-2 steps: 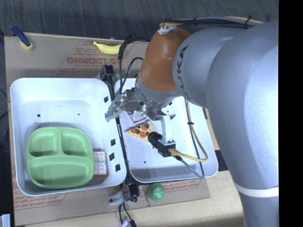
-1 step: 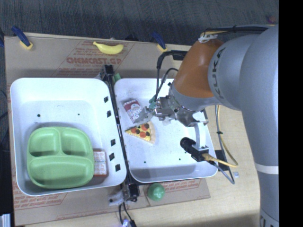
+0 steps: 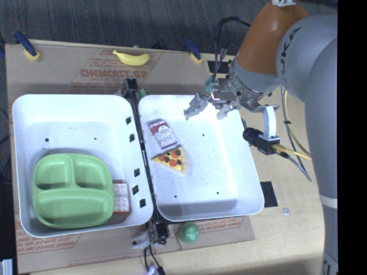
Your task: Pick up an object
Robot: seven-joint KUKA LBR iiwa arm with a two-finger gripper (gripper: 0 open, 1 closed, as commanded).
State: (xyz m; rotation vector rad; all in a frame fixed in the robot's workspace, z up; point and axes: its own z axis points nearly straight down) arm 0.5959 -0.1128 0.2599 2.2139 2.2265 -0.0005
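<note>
2 open, empty fingers of the gripper hover above the right bin, near the red packet.

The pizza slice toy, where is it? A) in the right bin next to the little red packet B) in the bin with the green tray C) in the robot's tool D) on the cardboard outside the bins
A: the pizza slice lies on the floor of the right bin, just below the red packet, apart from the tool.
</note>
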